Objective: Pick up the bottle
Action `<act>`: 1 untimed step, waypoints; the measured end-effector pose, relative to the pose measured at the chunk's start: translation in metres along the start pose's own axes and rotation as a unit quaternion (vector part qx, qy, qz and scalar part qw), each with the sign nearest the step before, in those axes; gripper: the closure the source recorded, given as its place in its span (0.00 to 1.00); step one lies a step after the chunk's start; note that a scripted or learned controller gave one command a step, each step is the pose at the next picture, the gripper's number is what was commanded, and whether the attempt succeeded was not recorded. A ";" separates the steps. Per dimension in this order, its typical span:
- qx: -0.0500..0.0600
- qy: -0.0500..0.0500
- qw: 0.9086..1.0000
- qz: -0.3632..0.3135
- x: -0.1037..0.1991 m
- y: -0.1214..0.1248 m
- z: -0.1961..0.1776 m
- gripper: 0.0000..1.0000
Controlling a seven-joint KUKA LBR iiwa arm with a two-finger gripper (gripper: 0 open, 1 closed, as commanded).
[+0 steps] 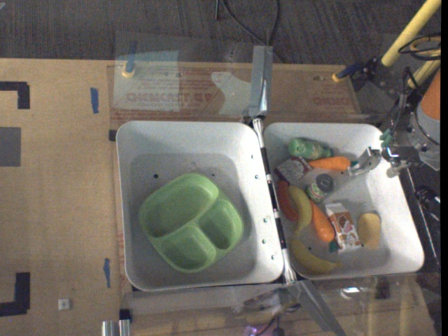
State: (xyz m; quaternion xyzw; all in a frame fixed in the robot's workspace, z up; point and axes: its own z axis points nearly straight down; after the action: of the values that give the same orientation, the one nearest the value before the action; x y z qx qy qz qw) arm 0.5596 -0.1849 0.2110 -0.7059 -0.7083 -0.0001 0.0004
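The bottle (310, 148) is green and lies on its side at the far edge of the right bin (409, 224), touching a carrot (330, 164) just beside it. A round can (323, 185) and a banana (302, 208) lie nearer the middle. The gripper (365, 162) hangs over the bin's right part, near the bottle but apart from it. Whether its jaws are open I cannot tell; nothing is seen between them. I think it should come down on the bottle's middle, across its narrow width, avoiding the carrot.

A tan bench (56, 208) with blue tape marks (94, 101) meets dark, possibly carpeted floor (105, 12).
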 end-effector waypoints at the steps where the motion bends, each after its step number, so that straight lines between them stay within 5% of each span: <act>1: -0.002 0.000 1.000 0.000 -0.001 0.001 -0.010 1.00</act>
State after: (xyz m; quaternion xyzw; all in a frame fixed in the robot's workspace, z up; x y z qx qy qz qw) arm 0.5604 -0.1857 0.2215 -0.7062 -0.7080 -0.0009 -0.0011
